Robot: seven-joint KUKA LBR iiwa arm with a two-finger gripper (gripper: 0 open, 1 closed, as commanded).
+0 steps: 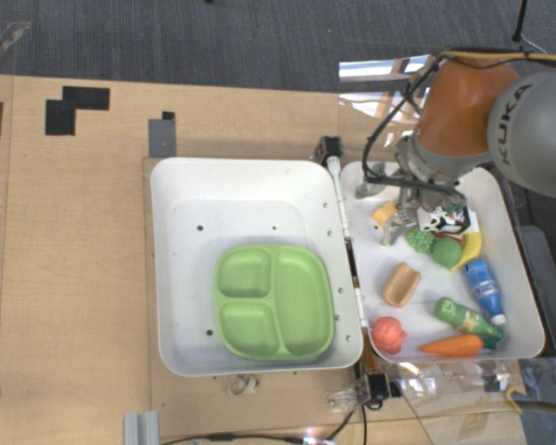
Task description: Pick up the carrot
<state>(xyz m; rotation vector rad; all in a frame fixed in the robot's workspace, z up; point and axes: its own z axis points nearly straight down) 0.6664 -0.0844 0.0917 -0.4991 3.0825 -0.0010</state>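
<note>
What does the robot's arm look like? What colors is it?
The arm is big, rounded and grey, with a shiny orange band above the wrist. Dark KUKA letters are printed on the grey part. Thin black cables loop beside the orange band. Below it sits a grey metal wrist ring, and the small end effector under that looks silvery with dark parts.

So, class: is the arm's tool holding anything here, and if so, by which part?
Nothing is seen held. The tool sits low at the far end of the right white bin, apart from the orange carrot at the near end.
</note>
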